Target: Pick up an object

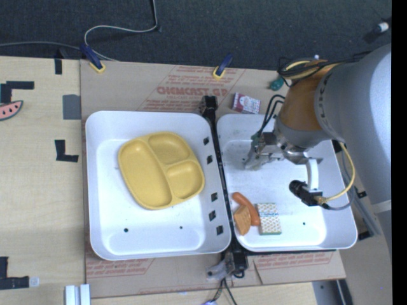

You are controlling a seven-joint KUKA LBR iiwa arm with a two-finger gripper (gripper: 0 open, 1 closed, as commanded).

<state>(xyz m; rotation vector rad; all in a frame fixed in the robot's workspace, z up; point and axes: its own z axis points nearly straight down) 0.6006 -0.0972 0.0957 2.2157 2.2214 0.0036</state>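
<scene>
Arm: the grey KUKA arm (356,107) reaches in from the right, its orange band above the wrist, over the right bin (337,230).
Gripper: the gripper (253,159) hangs low over the upper-left part of the right bin, near the divider between the two bins; whether it is spread or closed I cannot tell, and nothing is seen in its hold.
Left bin: the left bin (108,221) carries a yellow divided plate (161,169), lying flat toward its upper middle.
Candidates: in the right bin, by its lower-left corner, lie an orange sausage-like piece (242,201), a brown cracker-like piece (242,220) touching it, and a small pale packet (268,218) just beside them — all well apart from the gripper.
Handling, as I judge: these three look light and small; the orange piece probably smooth and prone to roll, best pinched across its narrow width at mid-length. The packet seems soft and flat, so take it across its short sides. The plate is stiff but broad — only its rim offers a hold.
Outside the bins: a small printed packet (245,103) rests on the cardboard (127,88) above the right bin.
</scene>
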